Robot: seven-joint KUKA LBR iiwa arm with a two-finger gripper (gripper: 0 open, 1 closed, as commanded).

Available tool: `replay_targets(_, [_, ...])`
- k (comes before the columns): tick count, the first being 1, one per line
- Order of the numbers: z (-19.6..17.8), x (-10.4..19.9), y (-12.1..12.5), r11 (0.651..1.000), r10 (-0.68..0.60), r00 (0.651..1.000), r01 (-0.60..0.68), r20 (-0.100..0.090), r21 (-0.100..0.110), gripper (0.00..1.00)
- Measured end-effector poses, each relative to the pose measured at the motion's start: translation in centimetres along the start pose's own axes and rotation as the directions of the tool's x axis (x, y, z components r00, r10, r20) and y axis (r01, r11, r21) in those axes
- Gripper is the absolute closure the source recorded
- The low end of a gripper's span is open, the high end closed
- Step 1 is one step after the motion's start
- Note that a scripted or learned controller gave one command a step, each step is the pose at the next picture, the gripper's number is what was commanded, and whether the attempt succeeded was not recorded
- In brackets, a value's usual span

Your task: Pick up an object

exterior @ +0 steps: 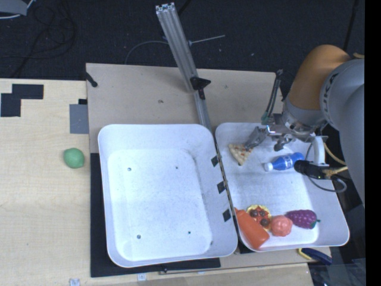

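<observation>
The right bin [333, 234] holds several toys. A pizza slice [240, 153] lies near its back left. A blue bottle [284, 162] rests on its side a bit to the right. Along the front sit an orange carrot-like piece [253, 231], a small round yellow toy [258, 211], a pink-red fruit [281, 225] and purple grapes [302, 218]. My gripper [266, 140] hangs over the back of this bin, between the pizza slice and the bottle. It is open, with nothing between its fingers. The left finger [255, 139] ends just beside the pizza slice.
The left bin [110, 139] sits beside the right one, with black clips [221, 186] along the shared edge. A green ball [74, 158] lies on the bench left of the bins. A metal rail [181, 49] slants up behind them.
</observation>
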State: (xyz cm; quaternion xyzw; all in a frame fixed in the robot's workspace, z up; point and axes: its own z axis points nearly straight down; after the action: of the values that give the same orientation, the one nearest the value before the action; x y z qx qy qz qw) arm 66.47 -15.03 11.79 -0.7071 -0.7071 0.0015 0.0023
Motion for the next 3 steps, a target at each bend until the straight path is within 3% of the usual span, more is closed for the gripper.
replay_targets(1, [2.4,0.1,0.2,1.000,-0.002,1.000,0.002,0.001,-0.009,0.00])
replay_targets(2, [1.2,0.0,0.2,1.000,-0.002,1.000,0.002,0.001,-0.011,1.00])
replay_targets(3, [-4.3,-0.6,-0.4,1.000,-0.001,1.000,0.001,0.002,-0.010,1.00])
